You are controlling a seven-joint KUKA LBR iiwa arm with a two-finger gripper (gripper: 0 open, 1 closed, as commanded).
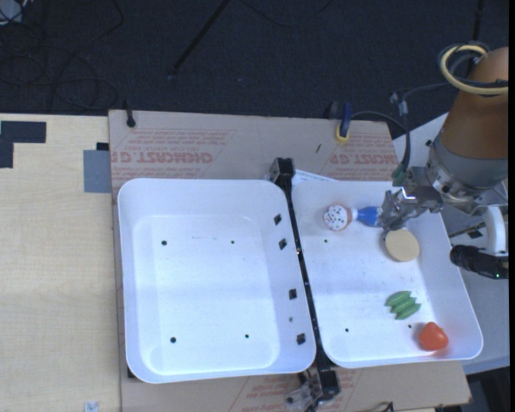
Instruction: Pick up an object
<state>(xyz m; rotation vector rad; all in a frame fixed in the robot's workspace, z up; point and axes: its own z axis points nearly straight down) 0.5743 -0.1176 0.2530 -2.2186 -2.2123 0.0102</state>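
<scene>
Your end effector (398, 209) hangs over the upper right part of the right bin (463, 316), with the grey arm and its orange band (485, 118) reaching in from the right. You cannot tell from this angle how far it is open, and nothing can be seen gripped in it. A small blue object (366, 216) lies just to its left, so close that you cannot tell whether the two touch. Left of that sits a round white ball with dark spots (336, 218), near the divider between the bins. A pale tan disc (402, 246) lies just below the end effector on the bin floor. Further toward the near corner you have a green pod-like piece (402, 305), and beyond it a red-orange piece (432, 336) close to the bin's lower right rim. The left bin (133, 230) sits beside the right one, both resting on a cardboard sheet (197, 148) laid on the surface (43, 273). A yellow cable loop (460, 58) shows at the top of the arm.
</scene>
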